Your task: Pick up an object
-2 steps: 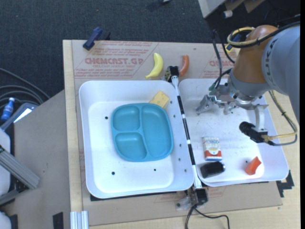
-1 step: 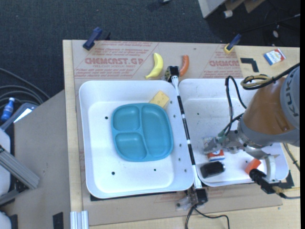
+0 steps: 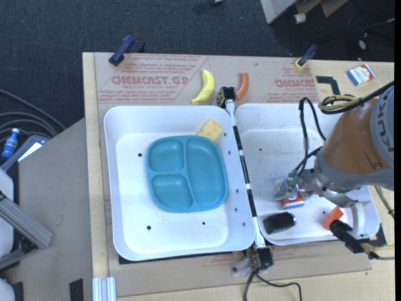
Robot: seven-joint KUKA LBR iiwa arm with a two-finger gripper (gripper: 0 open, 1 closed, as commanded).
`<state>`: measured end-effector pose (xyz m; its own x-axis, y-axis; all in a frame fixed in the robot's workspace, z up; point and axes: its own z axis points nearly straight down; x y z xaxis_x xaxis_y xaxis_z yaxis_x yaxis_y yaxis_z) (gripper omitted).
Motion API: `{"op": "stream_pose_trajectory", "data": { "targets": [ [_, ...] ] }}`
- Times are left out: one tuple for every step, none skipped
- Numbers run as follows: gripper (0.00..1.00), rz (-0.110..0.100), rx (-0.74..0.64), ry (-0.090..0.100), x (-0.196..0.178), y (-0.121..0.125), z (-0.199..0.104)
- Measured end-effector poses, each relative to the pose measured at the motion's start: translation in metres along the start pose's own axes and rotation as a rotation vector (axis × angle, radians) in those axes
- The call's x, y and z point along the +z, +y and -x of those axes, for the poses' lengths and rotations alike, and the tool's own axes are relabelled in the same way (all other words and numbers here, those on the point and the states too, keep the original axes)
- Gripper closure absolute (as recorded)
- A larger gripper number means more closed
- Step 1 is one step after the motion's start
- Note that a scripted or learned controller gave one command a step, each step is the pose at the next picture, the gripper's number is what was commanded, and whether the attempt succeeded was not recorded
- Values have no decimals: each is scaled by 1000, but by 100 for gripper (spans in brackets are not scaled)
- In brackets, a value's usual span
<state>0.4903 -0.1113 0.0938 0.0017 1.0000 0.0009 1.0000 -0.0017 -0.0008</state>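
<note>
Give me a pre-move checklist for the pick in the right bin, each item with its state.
1. Tool is over the right bin: ok.
2. A target lies near the tool: ok, the black object sits just below it in the view.
3. An object is between the tool's fingers: cannot tell, a small red and white thing shows there.
4. Blue divided plate is out of the way, in the left bin: ok.
5. Orange object lies apart from the black object: ok.

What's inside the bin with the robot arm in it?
In the right bin lie a black object and an orange piece. The gripper sits over something small and red; the arm covers the rest.
</note>
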Motion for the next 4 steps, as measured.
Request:
{"op": "stream_pose_trajectory", "data": {
  "targets": [
    [100,1,-2,0,-127,61,-59],
    [100,-3,-2,0,-136,16,-107],
    [100,1,-2,-1,-151,28,-96],
    [100,1,-3,-1,-164,28,-121]
  ]
}}
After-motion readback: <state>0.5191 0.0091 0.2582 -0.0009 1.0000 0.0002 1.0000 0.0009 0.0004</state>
